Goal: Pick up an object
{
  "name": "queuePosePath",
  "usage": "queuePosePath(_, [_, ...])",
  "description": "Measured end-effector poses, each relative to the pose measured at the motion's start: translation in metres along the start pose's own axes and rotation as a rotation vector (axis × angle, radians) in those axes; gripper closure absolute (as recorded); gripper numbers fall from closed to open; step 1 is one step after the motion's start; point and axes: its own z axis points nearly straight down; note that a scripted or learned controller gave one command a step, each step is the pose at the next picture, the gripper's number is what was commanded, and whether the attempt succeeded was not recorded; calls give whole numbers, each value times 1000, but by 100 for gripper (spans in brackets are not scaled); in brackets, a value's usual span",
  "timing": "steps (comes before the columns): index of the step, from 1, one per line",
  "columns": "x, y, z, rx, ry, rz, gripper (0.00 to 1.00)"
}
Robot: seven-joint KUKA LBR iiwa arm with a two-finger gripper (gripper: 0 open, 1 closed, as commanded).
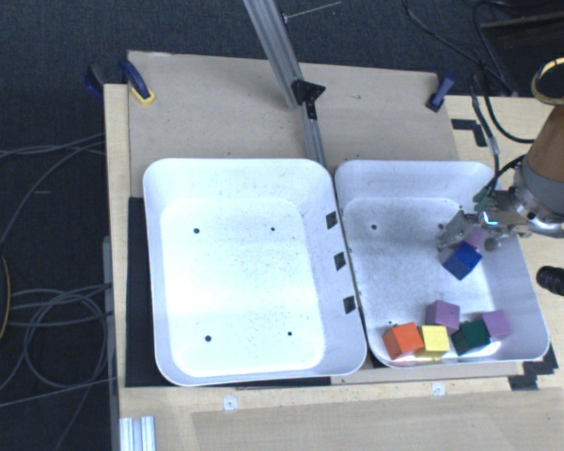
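A pale wooden bench (263, 111) on dark carpet bears two shallow white plastic bins; in the right bin (404, 195), the grey arm's two-finger gripper (462, 242) sits at about three o'clock, closed on a small blue cube (462, 260) that hangs tilted between its fingertips. The step in hand looks like the lift. The next move calls for a steady rise, since the grip seems shallow, clear of the orange, yellow, green and purple blocks (442, 334) at six o'clock.

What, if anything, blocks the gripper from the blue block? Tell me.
Nothing visible does. The gripper sits directly over the blue block in the right bin. The other blocks, orange, yellow, green and purple, lie apart near the front wall.
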Motion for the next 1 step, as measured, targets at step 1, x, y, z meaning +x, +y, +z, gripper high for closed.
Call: queuePosePath(1, [-5,1,58,-13,-10,1,0])
